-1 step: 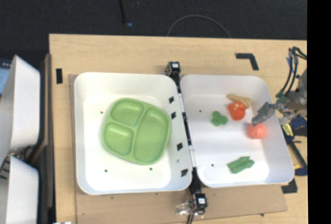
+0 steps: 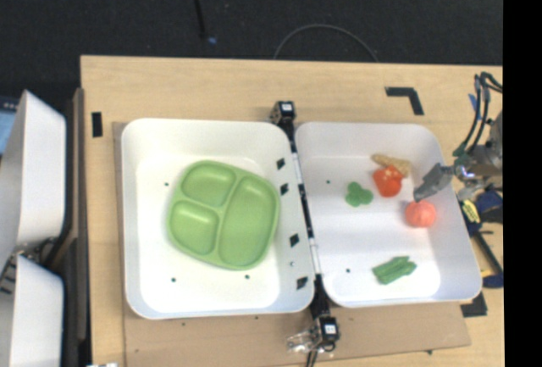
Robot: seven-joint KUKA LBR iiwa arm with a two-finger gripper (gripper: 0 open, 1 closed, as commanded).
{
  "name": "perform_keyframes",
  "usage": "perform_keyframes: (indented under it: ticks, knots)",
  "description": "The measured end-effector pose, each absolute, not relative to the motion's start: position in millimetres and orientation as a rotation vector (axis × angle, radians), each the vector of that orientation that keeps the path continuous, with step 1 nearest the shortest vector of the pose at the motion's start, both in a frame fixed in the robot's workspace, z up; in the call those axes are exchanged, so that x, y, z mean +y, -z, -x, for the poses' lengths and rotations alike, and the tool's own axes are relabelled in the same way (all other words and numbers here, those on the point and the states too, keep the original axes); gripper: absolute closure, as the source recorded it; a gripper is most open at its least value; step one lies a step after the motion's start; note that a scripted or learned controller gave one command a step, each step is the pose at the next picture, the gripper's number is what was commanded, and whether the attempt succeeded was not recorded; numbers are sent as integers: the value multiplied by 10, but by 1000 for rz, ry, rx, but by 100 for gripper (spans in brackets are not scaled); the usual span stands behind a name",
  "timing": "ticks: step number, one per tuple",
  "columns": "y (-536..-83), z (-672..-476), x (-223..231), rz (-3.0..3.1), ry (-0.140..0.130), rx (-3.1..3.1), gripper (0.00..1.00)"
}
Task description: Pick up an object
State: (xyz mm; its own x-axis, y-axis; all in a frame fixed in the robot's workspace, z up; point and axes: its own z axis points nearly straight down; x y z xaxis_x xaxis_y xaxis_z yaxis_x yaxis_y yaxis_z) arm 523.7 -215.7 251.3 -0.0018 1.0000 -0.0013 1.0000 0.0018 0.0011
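Tool [image 2: 432, 180] at the right-hand bin's far edge, right of centre in the frame, reaches in from the right as a grey wedge just above a pink-red ball [image 2: 421, 214]; whether it is open or closed cannot be told from this angle, and nothing is seen in its grip. The candidates for picking all lie loose in the right bin [image 2: 339, 264]: a red tomato-like piece [image 2: 388, 180] touching a tan scrap [image 2: 391, 162] at the upper middle, a small green leafy piece [image 2: 359, 195] just left of it, the pink-red ball near the right wall, and a flat green piece [image 2: 394, 269] toward the lower edge. The items sit apart from one another, which would appear to leave room for a grasp on most of them. The ball, nearest the tool, looks the likeliest target, though its closeness to the bin wall could crowd the approach. In the left bin [image 2: 152, 280] a green divided plate [image 2: 223, 214] rests flat near the centre, well apart from the arm's reach here. Both bins stand side by side on the tan surface [image 2: 186, 86], clipped together along their shared edge.
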Motion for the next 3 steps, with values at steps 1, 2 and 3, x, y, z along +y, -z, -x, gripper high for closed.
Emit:
perform_keyframes:
  ticks: [1, 2, 3]
  knots:
    - [-1886, -5249, -2173, -2222, 4, 2223, 0]
    - [-1251, -5236, -2195, -2224, 5, 2223, 0]
    - [-994, -5236, -2206, -2223, 3, 2218, 0]
